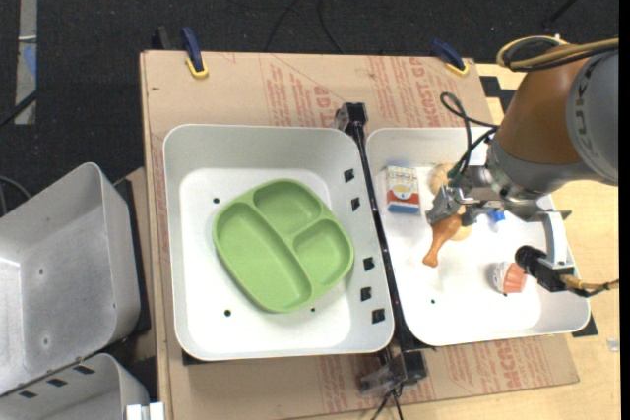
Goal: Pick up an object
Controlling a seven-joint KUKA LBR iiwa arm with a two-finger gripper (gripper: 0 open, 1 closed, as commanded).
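Dangling from the closed gripper (449, 211), an orange toy (441, 240) (slim, club-shaped) hangs over the right bin (472, 325).

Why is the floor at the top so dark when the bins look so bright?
In the camera view, light falls on the white bins, so they glow and wash out a little; the dark floor soaks it up; the green plate looks sharp, while the arm is slightly blurry.

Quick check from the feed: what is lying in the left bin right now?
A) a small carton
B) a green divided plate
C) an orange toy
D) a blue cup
B: the green divided plate lies flat on the floor of the left bin, while the small carton and the orange toy are in the right bin.
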